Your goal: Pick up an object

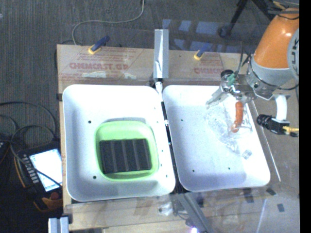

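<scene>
Arm (279, 42) cut off at right edge

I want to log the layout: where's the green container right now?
The green container sits in the left bin, low and central, away from the gripper.

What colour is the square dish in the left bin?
Light green dish, with a dark ridged insert inside; the camera view shows it clearly.

The arm (277, 47) is a rounded grey body with a broad orange band above its wrist. Its metal gripper (232, 92) looks silvery, with a small green spot near the top.
</scene>
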{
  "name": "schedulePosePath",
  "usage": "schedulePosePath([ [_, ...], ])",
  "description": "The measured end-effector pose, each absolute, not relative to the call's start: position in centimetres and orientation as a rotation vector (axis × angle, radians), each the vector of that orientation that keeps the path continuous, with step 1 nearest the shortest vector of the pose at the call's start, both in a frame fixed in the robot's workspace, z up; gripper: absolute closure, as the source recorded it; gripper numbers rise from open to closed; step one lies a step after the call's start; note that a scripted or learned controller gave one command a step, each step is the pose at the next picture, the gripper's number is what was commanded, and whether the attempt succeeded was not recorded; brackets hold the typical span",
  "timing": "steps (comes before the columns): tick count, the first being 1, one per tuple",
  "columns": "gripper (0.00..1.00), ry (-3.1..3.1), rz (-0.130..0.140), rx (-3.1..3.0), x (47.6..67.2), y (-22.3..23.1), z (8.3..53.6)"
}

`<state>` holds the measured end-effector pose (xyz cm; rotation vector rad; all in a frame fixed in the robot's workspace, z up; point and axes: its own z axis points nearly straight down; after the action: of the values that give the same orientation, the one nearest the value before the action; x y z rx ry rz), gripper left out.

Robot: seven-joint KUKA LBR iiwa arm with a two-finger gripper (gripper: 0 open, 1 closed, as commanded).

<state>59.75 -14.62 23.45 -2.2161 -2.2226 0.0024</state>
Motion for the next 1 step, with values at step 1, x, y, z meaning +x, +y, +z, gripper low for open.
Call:
schedulePosePath([
  [1,0.00,-1.837,0.007,-2.547,62.77,-15.14,23.64],
])
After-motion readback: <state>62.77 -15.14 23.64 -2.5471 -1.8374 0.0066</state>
